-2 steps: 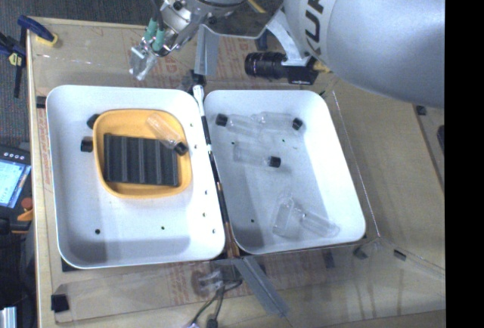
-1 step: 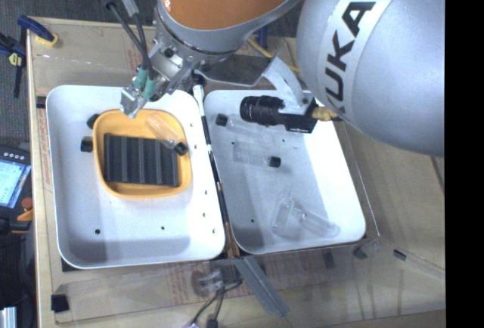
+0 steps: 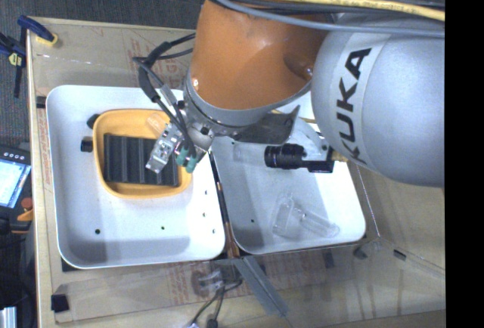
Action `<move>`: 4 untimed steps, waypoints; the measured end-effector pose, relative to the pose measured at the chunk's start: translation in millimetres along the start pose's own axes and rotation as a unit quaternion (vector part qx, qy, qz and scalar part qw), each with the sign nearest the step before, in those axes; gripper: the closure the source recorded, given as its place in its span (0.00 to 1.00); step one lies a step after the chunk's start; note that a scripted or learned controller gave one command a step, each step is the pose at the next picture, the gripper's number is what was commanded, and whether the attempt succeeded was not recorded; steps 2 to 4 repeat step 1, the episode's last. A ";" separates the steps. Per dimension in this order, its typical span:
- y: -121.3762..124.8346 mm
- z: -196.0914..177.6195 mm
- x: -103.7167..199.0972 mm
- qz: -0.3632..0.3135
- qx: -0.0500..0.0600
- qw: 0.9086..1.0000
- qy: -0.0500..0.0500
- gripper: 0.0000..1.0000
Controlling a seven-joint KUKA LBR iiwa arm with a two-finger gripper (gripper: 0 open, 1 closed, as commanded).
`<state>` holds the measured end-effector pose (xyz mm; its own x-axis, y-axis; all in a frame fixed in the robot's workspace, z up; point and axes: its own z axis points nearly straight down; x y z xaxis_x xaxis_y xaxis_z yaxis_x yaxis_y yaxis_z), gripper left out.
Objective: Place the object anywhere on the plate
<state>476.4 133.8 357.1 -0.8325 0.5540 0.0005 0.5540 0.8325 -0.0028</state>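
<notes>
The grey arm (image 3: 378, 92) is recorded as the largest thing in the camera view, entering from the right, with its orange band (image 3: 249, 39) bulking over the middle of the bench (image 3: 98, 39) and a yellow-and-black cable (image 3: 318, 5) draped across its top. Two shallow white bins are seen side by side on the bench: the left bin (image 3: 68, 205) lies mostly open to view, while the right bin (image 3: 257, 205) is partly covered by the arm. A yellow plate (image 3: 113, 122) is noted in the upper middle of the left bin, lying flat on its floor. A black ribbed slab (image 3: 132, 160) is seen resting on the plate, within its rim and covering much of its centre. A clear plastic item (image 3: 299, 221) is noted on the floor of the right bin, towards its near side, well apart from the plate. A black cylinder (image 3: 291, 156) is seen jutting from the wrist above the right bin. The gripper (image 3: 170, 149) is placed over the right edge of the plate, just beside or over the slab's right end; how far it is open cannot be told, and nothing can be made out in its grasp.
</notes>
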 end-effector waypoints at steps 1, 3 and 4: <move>0.0 0.0 -0.1 0.000 0.000 1.000 0.000 0.00; 0.0 0.0 -0.1 0.000 0.000 1.000 0.000 0.00; 0.0 0.0 -0.1 0.000 0.000 1.000 0.000 0.00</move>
